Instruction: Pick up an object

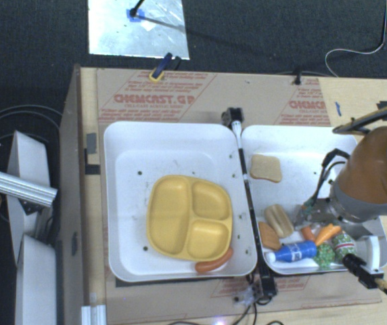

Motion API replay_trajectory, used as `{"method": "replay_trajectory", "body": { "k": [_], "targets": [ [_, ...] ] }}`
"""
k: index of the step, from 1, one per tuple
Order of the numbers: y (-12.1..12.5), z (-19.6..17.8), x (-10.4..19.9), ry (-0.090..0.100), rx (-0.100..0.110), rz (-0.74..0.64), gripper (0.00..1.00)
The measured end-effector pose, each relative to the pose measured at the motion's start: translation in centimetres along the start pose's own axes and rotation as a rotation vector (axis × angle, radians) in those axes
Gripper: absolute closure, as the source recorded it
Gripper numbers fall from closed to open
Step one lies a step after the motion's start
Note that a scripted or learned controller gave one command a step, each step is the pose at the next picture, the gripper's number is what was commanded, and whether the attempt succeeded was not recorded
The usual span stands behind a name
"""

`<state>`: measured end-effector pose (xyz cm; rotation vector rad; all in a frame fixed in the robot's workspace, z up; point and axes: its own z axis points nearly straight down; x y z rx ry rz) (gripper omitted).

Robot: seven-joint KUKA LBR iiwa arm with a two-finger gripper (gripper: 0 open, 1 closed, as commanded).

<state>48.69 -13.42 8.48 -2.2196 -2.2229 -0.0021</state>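
Orange carrot (327, 233) in right bin (295, 141), long axis slanting up-right.

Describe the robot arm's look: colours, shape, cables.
The arm is thick and rounded, with a grey body and a broad orange band above the wrist. Black cables loop along its side near the wrist. The end effector is a small dark metal assembly, too cluttered to detail.

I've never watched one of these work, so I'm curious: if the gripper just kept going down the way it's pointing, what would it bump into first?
Probably the orange carrot, which lies right beneath the gripper in the right bin. Depth is hard to judge from this slanted view, so it may already be touching.
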Motion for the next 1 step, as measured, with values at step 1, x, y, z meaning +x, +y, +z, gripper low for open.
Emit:
{"method": "replay_trajectory", "body": {
  "k": [1],
  "targets": [
    [5.62, -10.54, 7.38, 0.000, -0.004, -0.003, 1.00]
  ]
}}
